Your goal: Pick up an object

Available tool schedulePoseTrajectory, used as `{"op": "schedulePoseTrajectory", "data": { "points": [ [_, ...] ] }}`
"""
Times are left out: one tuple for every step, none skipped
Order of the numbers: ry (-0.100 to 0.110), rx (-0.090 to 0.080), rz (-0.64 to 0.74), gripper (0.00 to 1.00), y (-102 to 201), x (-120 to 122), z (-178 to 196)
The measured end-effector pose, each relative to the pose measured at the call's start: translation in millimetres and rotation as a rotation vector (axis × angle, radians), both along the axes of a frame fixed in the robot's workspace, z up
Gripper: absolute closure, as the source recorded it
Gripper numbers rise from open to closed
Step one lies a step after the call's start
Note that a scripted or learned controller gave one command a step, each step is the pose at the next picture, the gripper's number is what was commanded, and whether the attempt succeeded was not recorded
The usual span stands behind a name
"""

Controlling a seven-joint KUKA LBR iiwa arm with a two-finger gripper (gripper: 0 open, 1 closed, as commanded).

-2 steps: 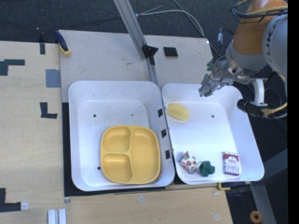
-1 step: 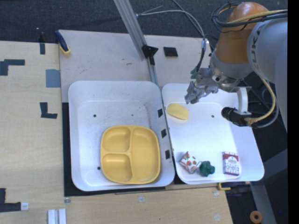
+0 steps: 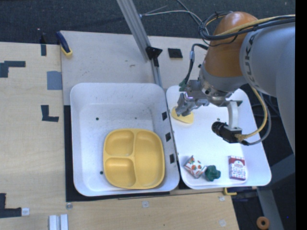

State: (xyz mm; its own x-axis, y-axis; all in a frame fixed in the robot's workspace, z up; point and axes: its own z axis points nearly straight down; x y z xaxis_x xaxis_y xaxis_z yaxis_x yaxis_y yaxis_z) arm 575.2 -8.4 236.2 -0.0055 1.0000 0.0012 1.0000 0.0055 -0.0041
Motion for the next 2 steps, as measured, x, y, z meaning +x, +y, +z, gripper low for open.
{"op": "schedulePoseTrajectory", "data": {
  "points": [
    [0.0,0.0,-0.001,1.0,45,-35,5],
    [0.002,-0.001,0.0,1.0,94,-73,-9]
  ]
}}
